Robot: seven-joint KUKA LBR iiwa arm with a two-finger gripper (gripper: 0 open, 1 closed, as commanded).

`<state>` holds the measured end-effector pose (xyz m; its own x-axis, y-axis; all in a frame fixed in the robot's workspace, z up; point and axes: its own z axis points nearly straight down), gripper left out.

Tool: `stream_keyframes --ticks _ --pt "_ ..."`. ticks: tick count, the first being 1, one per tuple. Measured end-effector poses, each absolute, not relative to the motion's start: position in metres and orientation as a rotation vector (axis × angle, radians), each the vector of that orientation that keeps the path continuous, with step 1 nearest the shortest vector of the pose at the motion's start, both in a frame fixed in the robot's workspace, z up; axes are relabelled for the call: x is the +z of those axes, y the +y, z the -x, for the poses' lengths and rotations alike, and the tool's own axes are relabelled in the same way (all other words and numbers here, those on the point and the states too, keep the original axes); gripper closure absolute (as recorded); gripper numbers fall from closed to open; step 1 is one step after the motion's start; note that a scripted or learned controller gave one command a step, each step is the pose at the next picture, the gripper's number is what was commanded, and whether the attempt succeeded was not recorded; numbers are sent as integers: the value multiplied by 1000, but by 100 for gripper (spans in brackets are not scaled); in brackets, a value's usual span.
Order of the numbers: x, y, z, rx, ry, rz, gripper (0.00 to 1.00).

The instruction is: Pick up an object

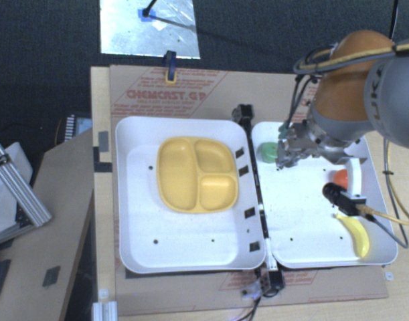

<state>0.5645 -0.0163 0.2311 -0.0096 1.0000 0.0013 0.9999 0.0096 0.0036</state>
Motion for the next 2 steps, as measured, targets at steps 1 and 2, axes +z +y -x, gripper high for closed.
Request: stream_keyframes --ticks 1,2 --pt "223 45 -578 5 2233 -2209 100" --pt "215 95 -585 4 2232 -2211 100"
